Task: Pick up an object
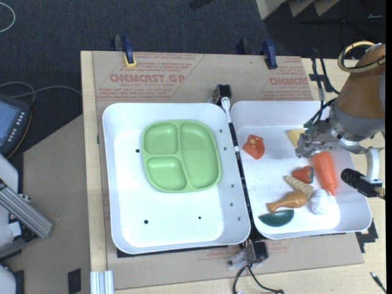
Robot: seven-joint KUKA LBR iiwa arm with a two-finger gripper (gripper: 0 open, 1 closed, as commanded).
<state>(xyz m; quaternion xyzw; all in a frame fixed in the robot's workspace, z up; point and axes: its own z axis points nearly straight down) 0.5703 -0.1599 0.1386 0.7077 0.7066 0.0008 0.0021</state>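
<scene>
Clearly, we see the grey two-finger gripper (pixel 310 141) low over the right white bin (pixel 269 118), just beside the far end of an orange plastic carrot (pixel 325 170); we cannot tell how its jaws stand. Nearby lie a tan drumstick (pixel 289 201) and red block (pixel 253 147). The green divided plate (pixel 181 155) sits in the left white bin (pixel 122 188).

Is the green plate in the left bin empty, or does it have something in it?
Empty. All three compartments of the green plate show bare green; the toys lie in the right bin.
</scene>
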